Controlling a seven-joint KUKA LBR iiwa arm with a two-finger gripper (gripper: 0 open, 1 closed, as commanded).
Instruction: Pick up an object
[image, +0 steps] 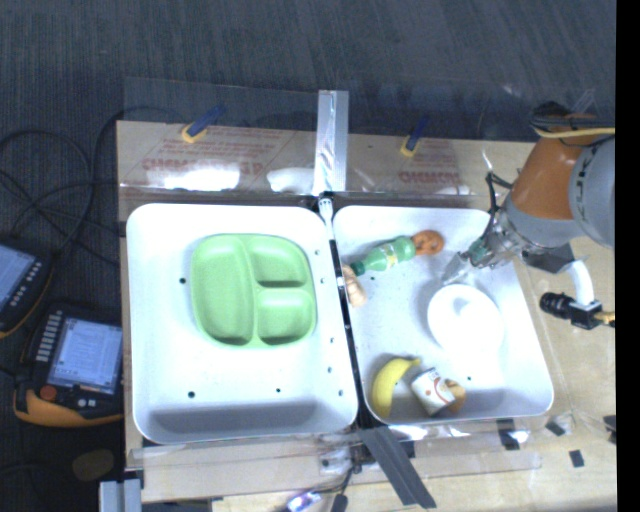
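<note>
The green tray (253, 288), with three compartments, lies in the left bin (150, 330), well left of the claw (482, 254). In the right bin (530, 380), a white round lid (464, 314) lies just below the claw. A green bottle (385, 256) with an orange end lies on its side to the claw's left, a small figure (353, 286) beyond it. A banana (392, 382) and a small cup (433, 391) touch, well below the claw. Whether the claw is open is unclear.
</note>
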